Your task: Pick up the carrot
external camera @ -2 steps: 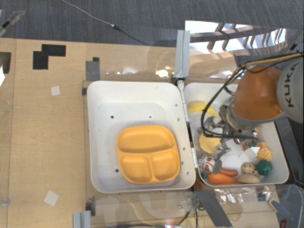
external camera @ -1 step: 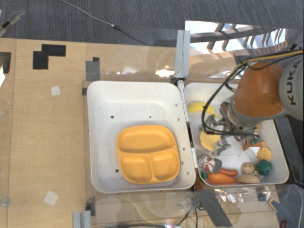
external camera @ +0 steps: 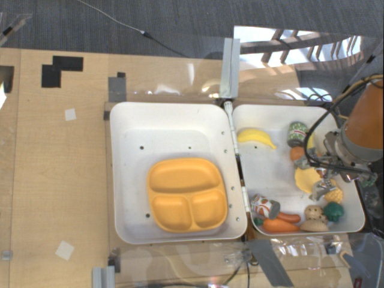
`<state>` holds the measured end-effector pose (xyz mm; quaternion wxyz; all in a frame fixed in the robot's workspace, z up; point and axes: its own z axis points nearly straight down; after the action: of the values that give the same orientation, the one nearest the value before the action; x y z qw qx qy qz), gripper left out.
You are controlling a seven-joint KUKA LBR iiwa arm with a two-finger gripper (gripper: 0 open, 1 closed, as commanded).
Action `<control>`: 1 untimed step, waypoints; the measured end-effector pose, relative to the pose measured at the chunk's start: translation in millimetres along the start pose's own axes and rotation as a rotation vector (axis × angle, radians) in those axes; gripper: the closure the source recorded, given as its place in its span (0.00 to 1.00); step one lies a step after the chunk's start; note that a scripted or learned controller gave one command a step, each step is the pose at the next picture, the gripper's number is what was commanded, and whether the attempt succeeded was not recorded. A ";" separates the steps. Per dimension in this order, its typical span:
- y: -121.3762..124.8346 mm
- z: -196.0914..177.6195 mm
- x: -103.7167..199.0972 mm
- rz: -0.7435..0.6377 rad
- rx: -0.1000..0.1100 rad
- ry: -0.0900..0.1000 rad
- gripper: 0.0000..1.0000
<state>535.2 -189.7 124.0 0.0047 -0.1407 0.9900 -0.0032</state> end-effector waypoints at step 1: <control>35.2 -73.9 -13.1 -0.036 -0.001 -0.007 1.00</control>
<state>537.2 -151.8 197.7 0.0080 -0.1583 0.9874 -0.0024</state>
